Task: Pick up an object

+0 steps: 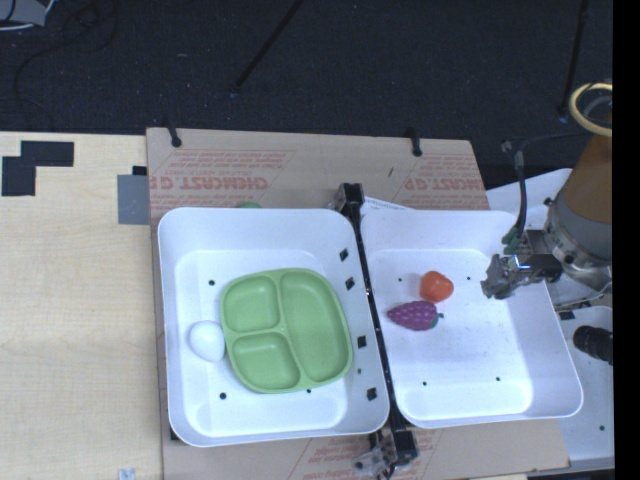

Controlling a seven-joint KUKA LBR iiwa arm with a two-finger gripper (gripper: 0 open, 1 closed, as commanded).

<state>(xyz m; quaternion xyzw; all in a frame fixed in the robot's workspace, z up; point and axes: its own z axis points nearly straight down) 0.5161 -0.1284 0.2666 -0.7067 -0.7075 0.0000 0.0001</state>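
An orange-red round fruit (436,286) lies in the right bin (470,383), and a purple bunch of grapes (413,315) lies just below and to its left, nearly touching it. My gripper (501,279) hangs over the right side of that bin, to the right of the orange fruit and apart from it. Nothing shows between its fingers. The left bin (190,258) holds a green divided plate (285,328) with a white egg-shaped object (207,341) beside its left edge.
A black divider (365,298) runs between the two bins. The bins sit on a cardboard sheet (300,173) over a light wooden bench (70,298). The arm's orange band and grey wrist (590,198) stand at the right edge, with cables above.
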